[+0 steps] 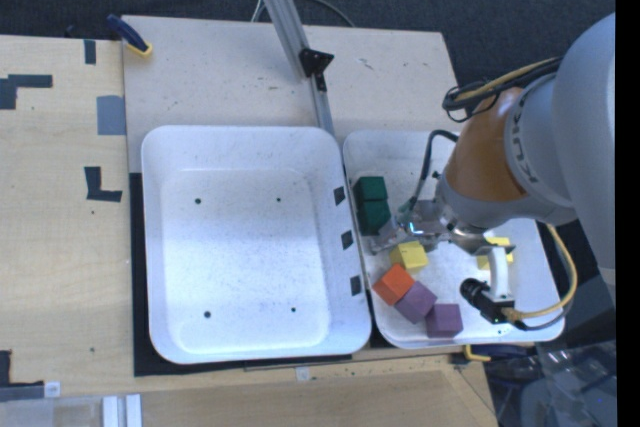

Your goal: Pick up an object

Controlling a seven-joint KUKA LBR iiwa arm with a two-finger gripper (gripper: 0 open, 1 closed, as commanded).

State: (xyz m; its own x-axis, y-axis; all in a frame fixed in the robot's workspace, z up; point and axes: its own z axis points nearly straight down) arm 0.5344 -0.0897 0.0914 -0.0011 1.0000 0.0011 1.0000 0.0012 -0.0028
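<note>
My gripper (pixel 412 227) down in the right bin (pixel 392 147), among the blocks.
Whether it is parted or closed I cannot tell. It sits just above the yellow block (pixel 411 256), beside 2 green blocks (pixel 372 200); orange block (pixel 393 283) and 2 purple blocks (pixel 428 309) lie nearer the front rim.

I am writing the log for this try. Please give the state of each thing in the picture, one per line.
gripper: low in the right bin, over the blocks.
green block: lying by the bin's left wall.
yellow block: lying under the gripper.
orange block: lying, touching a purple one.
purple blocks: lying.
left bin: flat.
</note>
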